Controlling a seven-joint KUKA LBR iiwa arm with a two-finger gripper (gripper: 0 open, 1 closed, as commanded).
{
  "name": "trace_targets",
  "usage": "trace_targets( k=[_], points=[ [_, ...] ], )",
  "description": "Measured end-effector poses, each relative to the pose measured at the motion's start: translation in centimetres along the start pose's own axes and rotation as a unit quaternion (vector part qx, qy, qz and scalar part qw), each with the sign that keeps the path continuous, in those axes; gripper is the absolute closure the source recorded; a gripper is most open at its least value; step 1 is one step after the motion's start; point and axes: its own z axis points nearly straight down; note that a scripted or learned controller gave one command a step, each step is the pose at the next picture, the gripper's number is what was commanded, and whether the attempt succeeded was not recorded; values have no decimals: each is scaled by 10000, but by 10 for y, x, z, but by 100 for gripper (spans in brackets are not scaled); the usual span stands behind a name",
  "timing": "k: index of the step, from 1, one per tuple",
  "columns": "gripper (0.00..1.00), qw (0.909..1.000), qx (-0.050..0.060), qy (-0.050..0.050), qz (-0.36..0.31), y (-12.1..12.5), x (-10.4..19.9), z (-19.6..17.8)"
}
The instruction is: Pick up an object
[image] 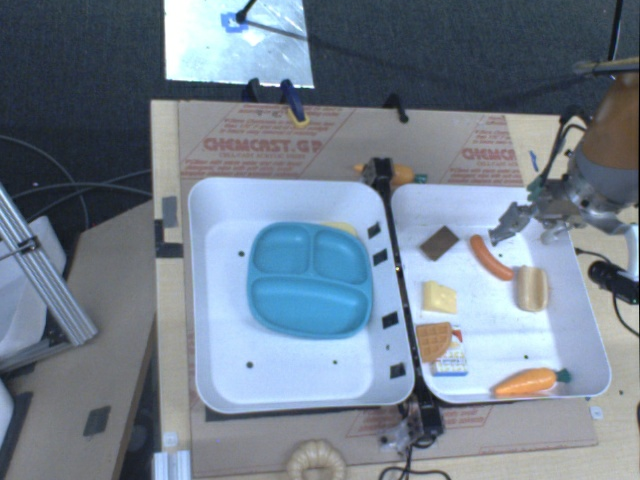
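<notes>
I see the gripper (530,222) spread open, holding nothing, just beside the sausage (490,258) in the right bin (590,338) — probably light, smooth, slippery — I would grasp its middle.

Dark carpet floor (80,58) surrounds the wooden bench (110,288), with a shiny metal sheet (238,28) behind.

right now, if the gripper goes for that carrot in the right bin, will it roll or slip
The carrot looks round and tapered, so it may roll or pivot if nudged. Its smooth, plastic-like surface could slip between fingers. It lies near the bin's front wall, which might stop it.
</notes>
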Motion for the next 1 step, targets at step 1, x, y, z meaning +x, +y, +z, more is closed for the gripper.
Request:
trace_targets(
  k=[1],
  points=[
    [0,10000,-61,-11,-12,3,0,-7]
  ],
)
